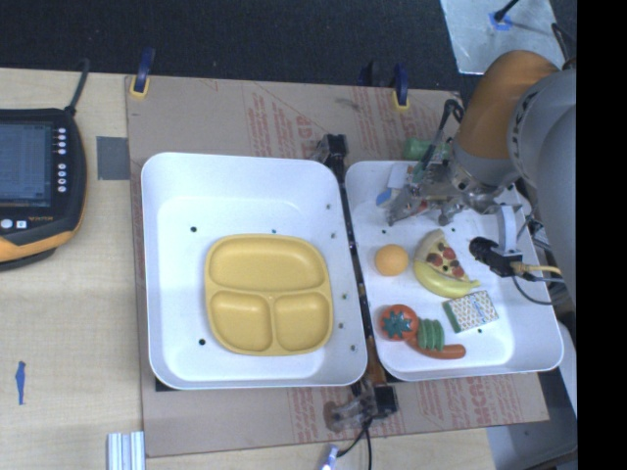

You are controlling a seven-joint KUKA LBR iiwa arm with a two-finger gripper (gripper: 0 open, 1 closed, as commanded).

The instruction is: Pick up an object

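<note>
Arm low, claw downward

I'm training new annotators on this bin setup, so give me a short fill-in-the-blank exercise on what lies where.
1. The yellow divided tray lies in the ____ bin.
2. The tray has ____ compartments.
3. The orange ball lies directly to the ____ of the banana in the camera view.
4. The gripper hangs over the ____ bin.

Missing words: left; three; left; right
</note>
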